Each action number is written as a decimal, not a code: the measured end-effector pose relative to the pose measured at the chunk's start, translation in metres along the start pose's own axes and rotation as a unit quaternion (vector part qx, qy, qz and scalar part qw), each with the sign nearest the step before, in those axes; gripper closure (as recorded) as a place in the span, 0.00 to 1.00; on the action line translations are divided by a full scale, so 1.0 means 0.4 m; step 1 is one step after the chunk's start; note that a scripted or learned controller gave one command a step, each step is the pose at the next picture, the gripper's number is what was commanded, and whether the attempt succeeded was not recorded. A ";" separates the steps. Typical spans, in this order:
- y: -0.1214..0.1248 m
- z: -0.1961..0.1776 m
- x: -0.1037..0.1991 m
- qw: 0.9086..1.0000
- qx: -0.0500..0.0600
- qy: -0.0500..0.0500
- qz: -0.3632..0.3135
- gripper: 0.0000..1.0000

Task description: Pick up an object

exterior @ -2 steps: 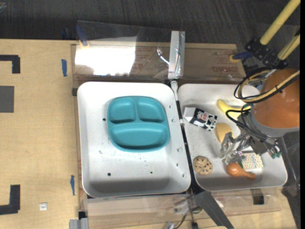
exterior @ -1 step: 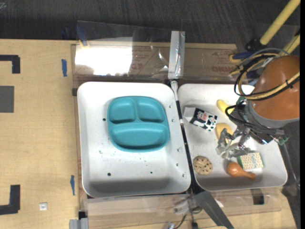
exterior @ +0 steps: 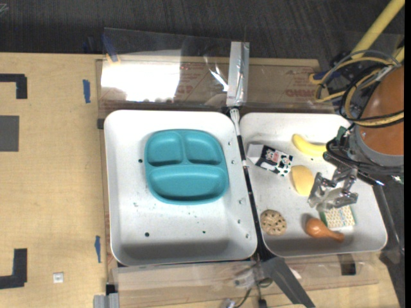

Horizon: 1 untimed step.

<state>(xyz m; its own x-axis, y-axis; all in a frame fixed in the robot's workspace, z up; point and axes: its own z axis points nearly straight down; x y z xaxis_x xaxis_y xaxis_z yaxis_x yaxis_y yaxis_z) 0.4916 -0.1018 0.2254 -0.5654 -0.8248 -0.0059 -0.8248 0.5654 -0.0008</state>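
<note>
Far to the left of the fingers, a teal plastic divided plate lies in the left white bin. In the right white bin, a black-and-white carton, a round cookie and a pale yellow lemon lie to their left. The gripper hangs low among the objects; whether its fingers are parted cannot be told. An orange drumstick-shaped toy and a speckled card lie just below them. Nothing looks lifted yet.

The wooden surface carries two white bins: the right bin beneath the hand, the left bin well aside.
</note>
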 end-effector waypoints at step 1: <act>0.034 -0.027 -0.006 0.999 0.000 0.000 -0.039 1.00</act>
<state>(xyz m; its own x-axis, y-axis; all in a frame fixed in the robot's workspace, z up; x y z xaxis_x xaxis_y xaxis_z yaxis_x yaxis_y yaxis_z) 0.4817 -0.0923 0.2362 -0.4989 -0.8666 -0.0059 -0.8666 0.4989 -0.0009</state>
